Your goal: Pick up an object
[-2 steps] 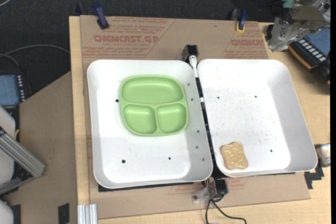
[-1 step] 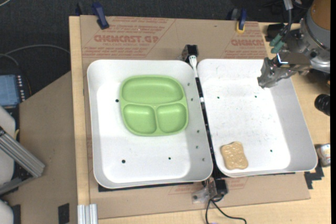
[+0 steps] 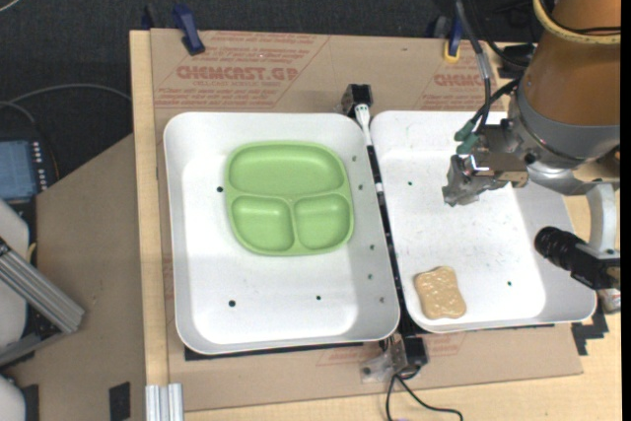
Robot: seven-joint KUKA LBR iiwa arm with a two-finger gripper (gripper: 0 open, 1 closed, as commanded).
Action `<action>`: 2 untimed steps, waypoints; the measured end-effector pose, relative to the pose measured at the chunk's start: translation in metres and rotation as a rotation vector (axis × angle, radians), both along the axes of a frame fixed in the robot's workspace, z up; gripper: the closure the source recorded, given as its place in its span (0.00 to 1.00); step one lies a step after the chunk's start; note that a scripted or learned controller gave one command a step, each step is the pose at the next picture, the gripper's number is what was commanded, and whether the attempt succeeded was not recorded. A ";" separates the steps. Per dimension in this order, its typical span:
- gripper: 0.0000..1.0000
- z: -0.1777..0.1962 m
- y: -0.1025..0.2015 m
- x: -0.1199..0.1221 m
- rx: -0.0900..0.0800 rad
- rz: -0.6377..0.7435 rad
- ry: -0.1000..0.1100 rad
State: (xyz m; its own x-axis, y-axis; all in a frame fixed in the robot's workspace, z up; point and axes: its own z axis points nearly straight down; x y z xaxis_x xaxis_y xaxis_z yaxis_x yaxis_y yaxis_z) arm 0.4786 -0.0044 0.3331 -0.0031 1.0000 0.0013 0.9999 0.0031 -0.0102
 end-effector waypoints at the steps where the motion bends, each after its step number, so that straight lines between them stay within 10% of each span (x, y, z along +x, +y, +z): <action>1: 1.00 0.018 0.058 0.001 0.000 0.004 -0.014; 2: 1.00 0.100 0.083 0.001 0.001 0.001 -0.021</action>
